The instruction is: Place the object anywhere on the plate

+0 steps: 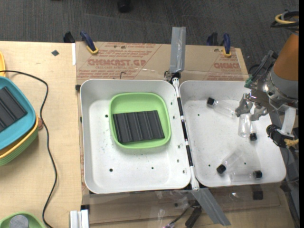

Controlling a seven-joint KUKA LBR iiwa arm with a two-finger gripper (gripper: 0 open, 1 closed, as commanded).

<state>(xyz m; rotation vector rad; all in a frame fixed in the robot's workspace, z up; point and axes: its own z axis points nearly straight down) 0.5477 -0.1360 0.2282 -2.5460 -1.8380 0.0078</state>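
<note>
A green square plate [163, 106] lies in the left bin [95, 141] and carries a dark ribbed insert [139, 126]. Several clear vials with black caps lie in the right bin [204, 141]: one [214, 103] near the back, one [245, 126] at the right and two [230, 161] [246, 175] by the front edge. My gripper [250, 107] hangs over the right bin's far right side, just above the vial at the right. Whether it touches that vial is unclear.
The grey arm with its orange band [289, 63] comes in from the right, over the right bin's rim. Cardboard [123, 61] clamped behind the bins, a teal and yellow stack of trays [14, 122] and a black cable [47, 141] sit on the wooden bench at the left.
</note>
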